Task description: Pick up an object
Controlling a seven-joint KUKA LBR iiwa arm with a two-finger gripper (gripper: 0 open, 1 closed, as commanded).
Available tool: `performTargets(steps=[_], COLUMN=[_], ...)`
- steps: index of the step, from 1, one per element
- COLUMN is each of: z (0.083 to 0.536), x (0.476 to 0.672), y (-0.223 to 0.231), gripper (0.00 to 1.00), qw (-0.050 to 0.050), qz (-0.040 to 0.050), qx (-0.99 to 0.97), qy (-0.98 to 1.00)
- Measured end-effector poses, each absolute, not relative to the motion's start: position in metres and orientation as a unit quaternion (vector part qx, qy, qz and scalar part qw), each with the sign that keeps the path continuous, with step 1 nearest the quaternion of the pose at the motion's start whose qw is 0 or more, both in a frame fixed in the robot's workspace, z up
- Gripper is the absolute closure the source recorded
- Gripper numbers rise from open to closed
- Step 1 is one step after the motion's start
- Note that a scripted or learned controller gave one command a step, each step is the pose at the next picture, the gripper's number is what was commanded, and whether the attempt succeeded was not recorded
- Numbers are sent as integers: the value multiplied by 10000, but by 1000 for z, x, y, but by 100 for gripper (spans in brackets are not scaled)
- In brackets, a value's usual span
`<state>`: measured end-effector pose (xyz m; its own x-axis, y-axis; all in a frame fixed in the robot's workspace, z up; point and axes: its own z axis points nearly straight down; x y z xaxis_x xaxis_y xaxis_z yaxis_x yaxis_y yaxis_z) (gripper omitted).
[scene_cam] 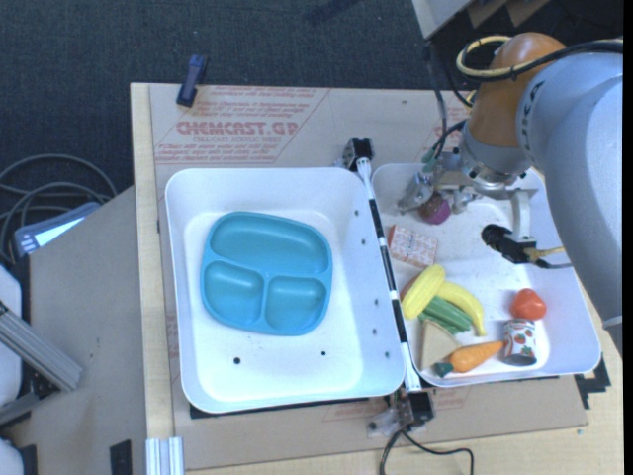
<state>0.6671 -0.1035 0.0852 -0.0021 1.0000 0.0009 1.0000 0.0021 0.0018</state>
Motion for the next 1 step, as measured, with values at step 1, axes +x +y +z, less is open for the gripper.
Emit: performTargets(steps=[1], z=[96], x=[667], y=[-104], gripper=[100], qw=[17], qz=[4], qx=[7064], qy=[7078])
